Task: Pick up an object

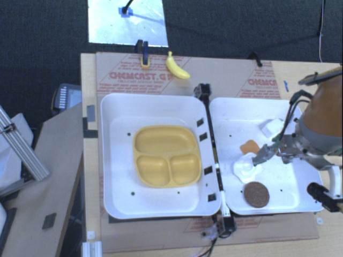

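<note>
Bench with two white bins, arm reaching in from the right.

The bench (236, 71) stands on dark carpet; the left bin (115, 143) holds a yellow divided tray (163, 155). In the right bin (284, 194) the gripper (261, 157) hangs over a white object (244, 169); its opening cannot be told. An orange piece (248, 146) and brown disc (256, 194) lie near.

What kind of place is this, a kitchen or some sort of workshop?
Most likely a robot test lab, not a kitchen: a robot arm reaches over two white bins holding toy items, like a yellow divided plate, on a bench.
</note>
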`<control>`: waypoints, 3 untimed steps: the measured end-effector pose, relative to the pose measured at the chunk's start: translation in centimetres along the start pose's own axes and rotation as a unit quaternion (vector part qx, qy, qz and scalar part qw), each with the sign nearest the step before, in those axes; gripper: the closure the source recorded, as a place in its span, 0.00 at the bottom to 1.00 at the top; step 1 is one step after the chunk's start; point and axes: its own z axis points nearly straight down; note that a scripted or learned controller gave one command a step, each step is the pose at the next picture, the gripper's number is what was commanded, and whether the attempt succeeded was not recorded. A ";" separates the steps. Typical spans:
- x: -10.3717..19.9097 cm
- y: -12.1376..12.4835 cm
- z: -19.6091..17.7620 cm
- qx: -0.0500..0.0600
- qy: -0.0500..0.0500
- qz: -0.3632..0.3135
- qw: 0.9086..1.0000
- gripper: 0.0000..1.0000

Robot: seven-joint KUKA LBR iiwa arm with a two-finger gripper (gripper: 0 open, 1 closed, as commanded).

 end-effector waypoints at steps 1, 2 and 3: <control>-0.6 0.2 6.0 0.002 0.000 0.001 1.000 0.00; -0.6 0.2 11.3 0.002 0.001 0.001 1.000 0.00; -0.7 0.3 9.9 -0.001 0.000 0.001 1.000 1.00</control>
